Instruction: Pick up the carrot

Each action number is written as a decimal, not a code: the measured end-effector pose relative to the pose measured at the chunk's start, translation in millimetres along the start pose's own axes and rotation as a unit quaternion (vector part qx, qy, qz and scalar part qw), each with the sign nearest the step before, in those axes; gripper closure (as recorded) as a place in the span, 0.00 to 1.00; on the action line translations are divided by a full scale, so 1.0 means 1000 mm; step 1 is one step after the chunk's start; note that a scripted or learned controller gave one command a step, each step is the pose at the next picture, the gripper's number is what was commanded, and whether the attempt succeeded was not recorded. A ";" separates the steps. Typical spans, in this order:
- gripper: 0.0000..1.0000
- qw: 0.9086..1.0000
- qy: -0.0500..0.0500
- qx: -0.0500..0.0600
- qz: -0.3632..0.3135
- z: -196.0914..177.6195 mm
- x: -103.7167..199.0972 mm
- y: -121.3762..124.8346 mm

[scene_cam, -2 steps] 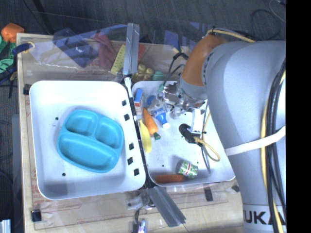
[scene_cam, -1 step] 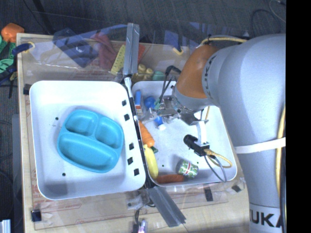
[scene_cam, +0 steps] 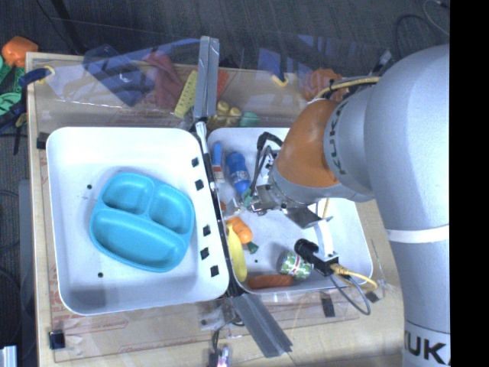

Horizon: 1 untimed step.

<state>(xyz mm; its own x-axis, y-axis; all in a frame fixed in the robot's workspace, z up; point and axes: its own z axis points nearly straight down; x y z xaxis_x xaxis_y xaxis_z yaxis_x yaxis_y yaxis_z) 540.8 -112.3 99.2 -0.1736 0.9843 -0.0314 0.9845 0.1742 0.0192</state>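
One carrot (scene_cam: 241,230) beside one banana (scene_cam: 238,257).

— What sort of place are we standing in?

— A robotics lab, I'd say. A big grey industrial arm (scene_cam: 397,151) is reaching over a bench (scene_cam: 46,113) that is carrying two white bins (scene_cam: 69,281), with cables (scene_cam: 355,281) trailing about, clear plastic screens (scene_cam: 137,75) standing behind, and dark carpet (scene_cam: 229,14) lying underneath.

A pale wooden bench (scene_cam: 38,228) stands on dark grey carpet (scene_cam: 114,14) under even light.
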 end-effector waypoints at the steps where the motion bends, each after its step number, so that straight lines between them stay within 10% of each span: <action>1: 1.00 1.000 0.009 0.006 -0.006 -0.005 0.007 0.000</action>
<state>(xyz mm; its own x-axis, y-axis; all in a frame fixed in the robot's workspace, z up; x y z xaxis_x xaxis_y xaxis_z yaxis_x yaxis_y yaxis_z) 539.9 -105.4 103.9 -0.1861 0.9824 -0.0144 0.9825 0.1862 0.0064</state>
